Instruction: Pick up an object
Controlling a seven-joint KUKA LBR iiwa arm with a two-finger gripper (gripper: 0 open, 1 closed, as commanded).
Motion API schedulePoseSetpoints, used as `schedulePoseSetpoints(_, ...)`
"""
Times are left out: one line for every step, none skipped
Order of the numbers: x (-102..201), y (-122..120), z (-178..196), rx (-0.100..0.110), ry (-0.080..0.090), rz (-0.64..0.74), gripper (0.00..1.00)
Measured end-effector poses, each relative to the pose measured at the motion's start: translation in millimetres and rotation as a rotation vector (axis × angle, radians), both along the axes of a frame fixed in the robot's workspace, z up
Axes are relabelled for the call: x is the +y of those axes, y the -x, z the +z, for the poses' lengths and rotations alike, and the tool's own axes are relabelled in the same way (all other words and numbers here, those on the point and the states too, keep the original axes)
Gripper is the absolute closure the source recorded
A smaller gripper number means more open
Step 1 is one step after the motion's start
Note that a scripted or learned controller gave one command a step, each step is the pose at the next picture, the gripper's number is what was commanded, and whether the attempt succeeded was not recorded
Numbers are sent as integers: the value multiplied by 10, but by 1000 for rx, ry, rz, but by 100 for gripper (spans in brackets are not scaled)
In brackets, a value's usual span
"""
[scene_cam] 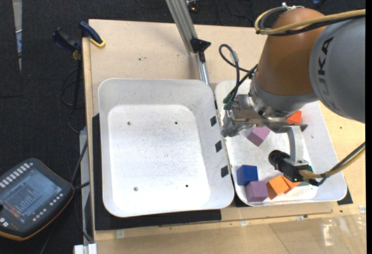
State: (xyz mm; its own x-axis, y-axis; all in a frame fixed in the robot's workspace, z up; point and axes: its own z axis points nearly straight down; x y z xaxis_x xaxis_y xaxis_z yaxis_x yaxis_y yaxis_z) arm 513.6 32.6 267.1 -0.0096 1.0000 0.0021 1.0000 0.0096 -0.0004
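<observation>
The grey arm (325, 67) reaches in from the right, its orange band bulking over the right bin (331, 189), wrist pointed down toward that bin's left side. The tool (235, 122) hangs low there, and whether it is open or closed cannot be told. A pale purple block (258, 135) sits just beside it. Nearer the front wall lie a blue cube (247, 174), a purple block (256, 190) and an orange block (279, 185). The left bin (116, 96) rests alongside on the desk (139, 49).

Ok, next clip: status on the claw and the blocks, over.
Claw low over right bin, grip state unreadable. Purple block beside it. Blue block, second purple block, orange block loose near front wall. Arm hides part of bin.
</observation>
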Motion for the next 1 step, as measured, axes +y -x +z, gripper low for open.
schedulePoseSetpoints(485,-58,-130,1,1,-2,100)
